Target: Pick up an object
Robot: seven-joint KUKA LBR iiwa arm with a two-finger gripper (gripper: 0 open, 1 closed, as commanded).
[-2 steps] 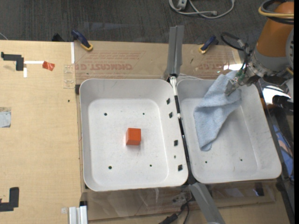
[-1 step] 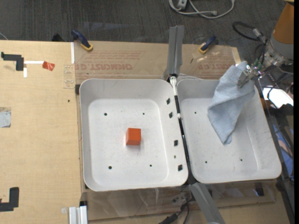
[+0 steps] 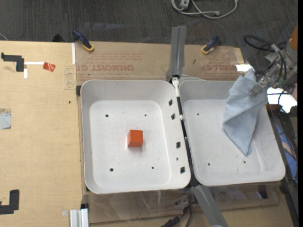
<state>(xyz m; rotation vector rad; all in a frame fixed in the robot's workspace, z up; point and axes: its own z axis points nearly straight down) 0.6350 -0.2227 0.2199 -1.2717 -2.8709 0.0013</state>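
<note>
Hanging from the claw [image 3: 259,87] at the right edge of the frame, a pale blue-grey cloth [image 3: 244,113] droops down into the right bin [image 3: 208,170]. The claw pinches the upper corner of the cloth between its fingers, and this corner is lifted above the bin's far right rim. The lower tip of the cloth reaches toward the bin floor in the right part of the frame; I cannot tell if it touches the floor. The left bin [image 3: 94,174] sits just beside the right one, their rims touching along the middle of the frame. An orange cube [image 3: 135,138] lies on the floor of the left bin, a little left of its centre and well apart from the cloth. Both bins rest on the cardboard-covered worktop [image 3: 38,126], and two clamps [image 3: 83,40] grip its far edge.
</note>
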